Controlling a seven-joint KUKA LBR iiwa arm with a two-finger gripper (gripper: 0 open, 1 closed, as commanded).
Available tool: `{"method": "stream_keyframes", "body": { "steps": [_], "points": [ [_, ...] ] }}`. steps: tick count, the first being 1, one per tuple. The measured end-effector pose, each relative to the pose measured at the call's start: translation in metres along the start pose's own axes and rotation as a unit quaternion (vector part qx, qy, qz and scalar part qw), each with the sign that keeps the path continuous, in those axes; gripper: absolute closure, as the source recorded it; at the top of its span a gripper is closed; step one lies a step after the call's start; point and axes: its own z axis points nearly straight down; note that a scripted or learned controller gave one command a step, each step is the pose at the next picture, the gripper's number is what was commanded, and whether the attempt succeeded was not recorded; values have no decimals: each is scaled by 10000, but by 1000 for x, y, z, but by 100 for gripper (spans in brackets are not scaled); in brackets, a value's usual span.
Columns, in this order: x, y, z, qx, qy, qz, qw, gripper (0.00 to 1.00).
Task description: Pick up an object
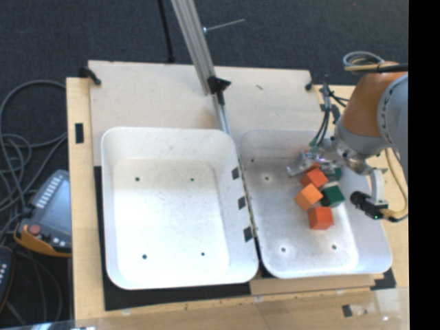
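Observation:
Several small blocks lie clustered in the right bin (289,253): an orange block (317,178), a second orange block (309,196), a dark green block (333,195) and a red-orange block (320,218). My gripper (311,165) hangs low over the bin's far right part, right at the upper edge of the topmost orange block. Whether it touches that block is unclear. The grey arm with its orange band (368,105) comes in from the right above it.
The left bin (117,184) stands beside the right one, with a narrow gap between them. A slanted metal pole (196,43) rises behind the bins. Cables and a pendant (45,212) lie off the bench at the left.

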Motion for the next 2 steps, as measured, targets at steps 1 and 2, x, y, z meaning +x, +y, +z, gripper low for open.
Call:
{"method": "stream_keyframes", "body": {
  "steps": [1, 2],
  "points": [
    [3, -10, 13, 149, 59, 3, 9999, 0],
    [3, -11, 3, 156, 62, 6, 9999, 100]
  ]
}}
